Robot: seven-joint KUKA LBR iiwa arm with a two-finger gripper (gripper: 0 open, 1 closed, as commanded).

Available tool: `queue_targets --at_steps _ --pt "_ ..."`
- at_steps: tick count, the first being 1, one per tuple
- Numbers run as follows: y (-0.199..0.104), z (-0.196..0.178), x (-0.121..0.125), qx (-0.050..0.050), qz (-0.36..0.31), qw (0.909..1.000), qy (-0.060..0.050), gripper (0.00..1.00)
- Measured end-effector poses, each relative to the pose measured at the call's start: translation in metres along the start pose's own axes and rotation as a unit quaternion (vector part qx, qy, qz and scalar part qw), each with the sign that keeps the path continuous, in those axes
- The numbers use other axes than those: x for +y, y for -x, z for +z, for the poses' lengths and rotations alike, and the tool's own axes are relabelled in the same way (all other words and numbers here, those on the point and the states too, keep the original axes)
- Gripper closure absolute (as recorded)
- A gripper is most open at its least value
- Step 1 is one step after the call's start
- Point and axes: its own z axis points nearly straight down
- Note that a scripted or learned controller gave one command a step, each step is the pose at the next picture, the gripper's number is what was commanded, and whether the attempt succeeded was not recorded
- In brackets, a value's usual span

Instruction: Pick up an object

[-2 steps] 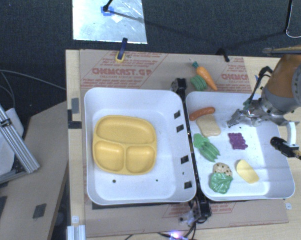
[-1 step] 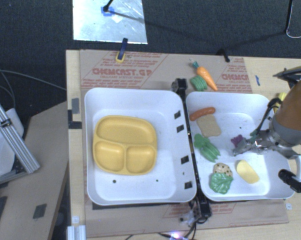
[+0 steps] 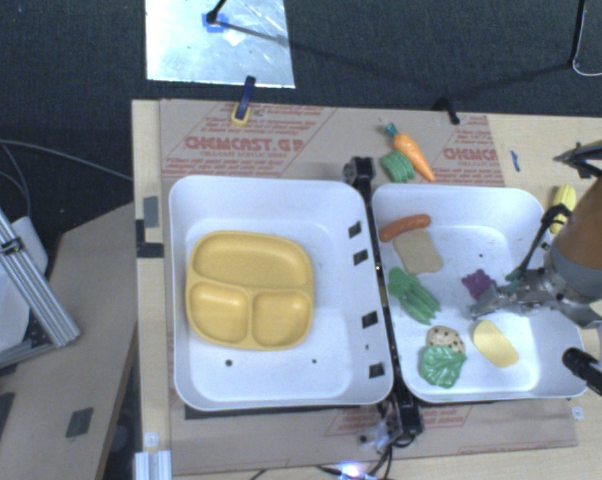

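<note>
Grey arm from right | pincer low over right bin | finger state unclear

the bench is topped with a brown sheet printed with red lettering. two shallow white bins lie side by side on it, touching along their inner rims: the left bin and the right bin. behind the right bin, a toy carrot with green leaves rests on the sheet. near the back left edge lies a small blue and yellow clip.
</note>
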Motion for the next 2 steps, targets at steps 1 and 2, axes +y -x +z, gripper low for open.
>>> queue_targets --at_steps 1,2 --pt "0.000 -0.011 0.002 -0.001 0.000 1.0000 0.002 1.00" --pt "-0.044 -0.001 -0.033 0.000 -0.002 1.0000 0.003 1.00"
